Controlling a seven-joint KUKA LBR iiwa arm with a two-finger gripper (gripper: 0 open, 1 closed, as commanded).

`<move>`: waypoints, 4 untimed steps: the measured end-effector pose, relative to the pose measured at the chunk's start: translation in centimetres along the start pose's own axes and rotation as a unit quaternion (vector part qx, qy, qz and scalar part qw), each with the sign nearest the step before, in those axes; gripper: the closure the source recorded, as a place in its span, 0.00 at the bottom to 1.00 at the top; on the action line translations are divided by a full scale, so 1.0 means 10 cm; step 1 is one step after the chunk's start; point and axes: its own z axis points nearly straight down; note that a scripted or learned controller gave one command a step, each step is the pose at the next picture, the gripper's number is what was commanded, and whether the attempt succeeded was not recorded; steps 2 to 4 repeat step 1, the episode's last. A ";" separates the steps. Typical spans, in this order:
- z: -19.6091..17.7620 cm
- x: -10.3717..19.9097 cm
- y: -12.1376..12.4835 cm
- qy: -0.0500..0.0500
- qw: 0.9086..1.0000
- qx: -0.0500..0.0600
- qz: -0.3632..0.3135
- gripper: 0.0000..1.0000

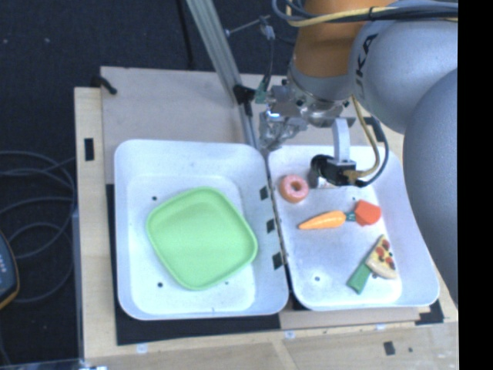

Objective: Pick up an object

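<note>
The right bin holds a pink donut, an orange carrot with a red-orange block at its right end, a pizza slice and a small green block. My gripper hangs over the far end of the divider between the bins, above and to the left of the donut. It is apart from every object, and nothing shows in it.
A light green square plate lies in the left bin. A slanted metal rail rises behind the bins next to the gripper. A black clamp with cables hangs off the arm beside the donut.
</note>
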 end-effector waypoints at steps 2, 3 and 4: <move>0.20 0.48 -0.12 0.000 1.000 0.001 0.001 1.00; 0.20 0.48 -0.12 0.000 1.000 0.001 0.001 1.00; 0.20 0.48 -0.12 0.000 1.000 0.001 0.001 1.00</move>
